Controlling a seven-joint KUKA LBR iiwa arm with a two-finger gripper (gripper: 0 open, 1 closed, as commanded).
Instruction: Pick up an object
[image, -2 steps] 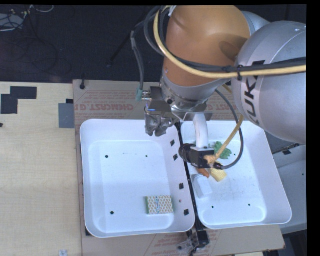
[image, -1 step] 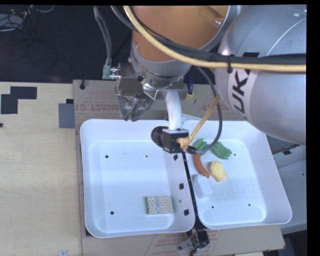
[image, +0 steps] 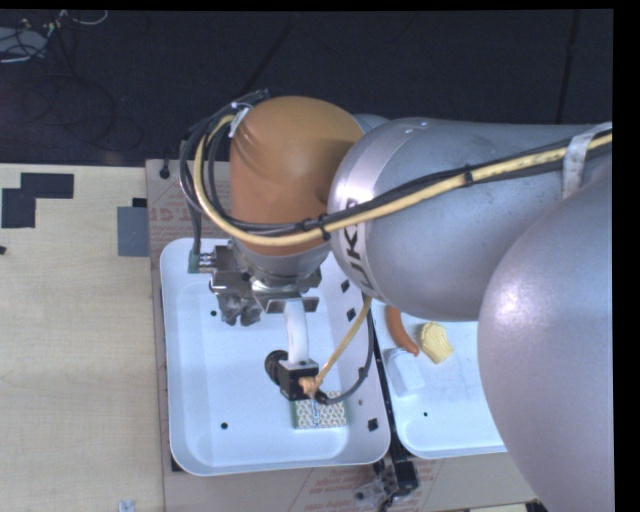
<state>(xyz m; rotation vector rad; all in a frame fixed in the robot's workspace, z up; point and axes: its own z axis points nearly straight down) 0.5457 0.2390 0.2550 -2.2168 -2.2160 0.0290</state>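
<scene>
- The claw is hovering low over the left bin, toward its back edge; I cannot tell whether it is open or closed.
- A small green pad is lying near that bin's front edge.
- This looks like the approach step. The next move probably calls for shifting frontward over the pad, then descending.
- A pale worktop is carrying both bins, and the room behind is lying in darkness.

the arm covers most of the right bin and the far rim of the left bin. an orange object and a yellow object each lie partly hidden beneath the arm. a small green-and-white item in the left bin is too small to identify.
</scene>
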